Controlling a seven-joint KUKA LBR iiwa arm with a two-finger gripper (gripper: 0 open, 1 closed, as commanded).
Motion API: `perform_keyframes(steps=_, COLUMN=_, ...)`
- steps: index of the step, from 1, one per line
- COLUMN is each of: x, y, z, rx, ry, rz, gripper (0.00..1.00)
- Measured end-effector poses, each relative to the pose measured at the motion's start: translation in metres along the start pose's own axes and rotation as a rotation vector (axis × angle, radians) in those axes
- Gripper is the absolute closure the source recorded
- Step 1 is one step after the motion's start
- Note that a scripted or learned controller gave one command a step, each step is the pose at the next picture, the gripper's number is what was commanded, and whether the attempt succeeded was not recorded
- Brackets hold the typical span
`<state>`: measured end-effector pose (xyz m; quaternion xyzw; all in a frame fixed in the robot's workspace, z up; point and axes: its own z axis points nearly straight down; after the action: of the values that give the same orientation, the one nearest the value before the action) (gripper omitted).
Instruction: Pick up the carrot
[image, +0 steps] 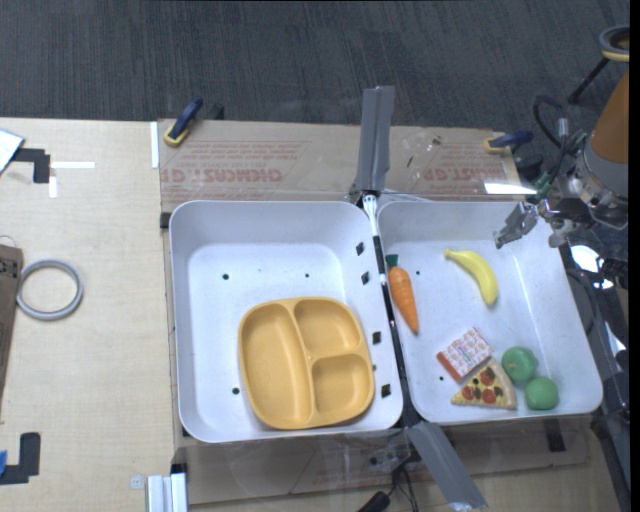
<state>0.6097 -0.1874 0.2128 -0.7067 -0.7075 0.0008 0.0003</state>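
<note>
Two shallow white bins sit side by side on a pale bench. One carrot (403, 298) lies in the right bin (570, 300) against its left wall, long axis running near-to-far, green top toward the far side, tip toward the near side. Around it: one banana (475, 273), one pizza slice (485, 387), one red-and-white packet (463, 353), two green fruits (530, 378). One yellow divided plate (305, 360) fills the left bin (200, 300). Over the far right corner, the gripper (530, 222) hangs with fingers spread apart, holding nothing.

Light: bright and even over my desk (90, 380).
Shadows: soft, faint inside my white bins (200, 250).
Glare: shiny patches on the cardboard tape (440, 165).
Focus: slightly soft throughout.
</note>
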Motion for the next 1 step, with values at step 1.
perform_keyframes(steps=1, x=-0.0352, y=0.0056, z=0.0249, rx=0.0, ry=-0.001, rz=-0.146, gripper=0.0)
